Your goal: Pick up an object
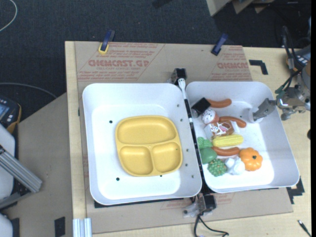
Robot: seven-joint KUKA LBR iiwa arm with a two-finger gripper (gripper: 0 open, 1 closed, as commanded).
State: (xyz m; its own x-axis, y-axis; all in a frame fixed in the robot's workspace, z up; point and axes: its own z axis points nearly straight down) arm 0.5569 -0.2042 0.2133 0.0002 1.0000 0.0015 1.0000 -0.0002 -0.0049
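Toy food (224,144) is lying heaped in the right bin (281,147), nothing lifted yet, while the gripper (264,110) is hovering at the pile's two o'clock; finger state I cannot tell.

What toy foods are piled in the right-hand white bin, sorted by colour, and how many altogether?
Reddish-brown plastic sausages: 3
Yellow corn cob: 1
Orange pumpkin: 1
Green vegetables (leafy piece, broccoli): 2
Total: 7; a few white and black pieces beside them are too unclear to sort.
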